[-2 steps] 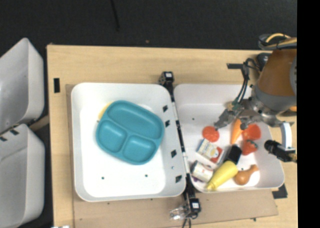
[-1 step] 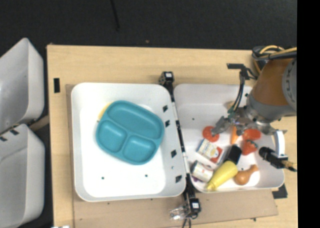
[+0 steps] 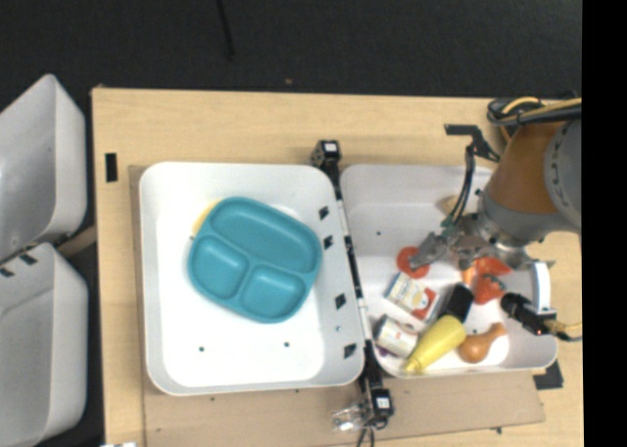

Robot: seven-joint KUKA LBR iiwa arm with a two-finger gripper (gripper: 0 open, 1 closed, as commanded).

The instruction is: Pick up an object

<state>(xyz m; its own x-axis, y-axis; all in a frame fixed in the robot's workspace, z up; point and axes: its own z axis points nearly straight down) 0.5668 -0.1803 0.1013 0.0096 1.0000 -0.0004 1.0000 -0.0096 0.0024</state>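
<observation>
Hovering end effector (image 3: 427, 257) near right bin's (image 3: 392, 185) open far half.

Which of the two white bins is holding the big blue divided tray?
The left white bin: the blue divided tray lies in it, while the right white bin holds small cluttered items.

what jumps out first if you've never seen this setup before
The big teal divided tray draws the eye first, lying almost alone in the left bin. Next is the grey and orange arm reaching in from the right, its gripper low over the right bin. Below it a jumble crowds that bin's near end, with a yellow bottle the brightest piece.
</observation>
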